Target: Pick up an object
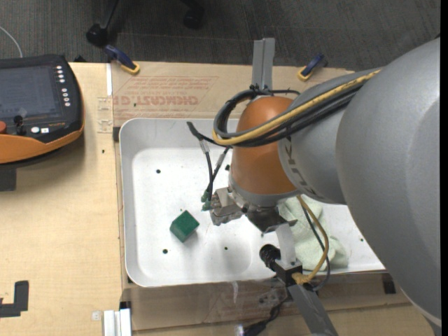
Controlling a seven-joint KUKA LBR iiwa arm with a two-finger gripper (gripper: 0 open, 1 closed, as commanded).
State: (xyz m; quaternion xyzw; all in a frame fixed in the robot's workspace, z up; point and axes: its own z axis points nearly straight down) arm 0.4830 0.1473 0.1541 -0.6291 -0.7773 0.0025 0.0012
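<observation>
A small green cube lies on the floor of the left white bin, toward its front left. The arm's orange band and grey wrist hang over the bin's middle and hide most of my gripper. The grey part of it that shows sits just right of the cube and slightly farther back, a short gap away. Nothing can be seen held in it.
A pale crumpled cloth lies under the arm at the front right. Black cables trail down beside the wrist. A teach pendant rests on the bench at far left. Orange-and-blue clamps grip the cardboard at the back.
</observation>
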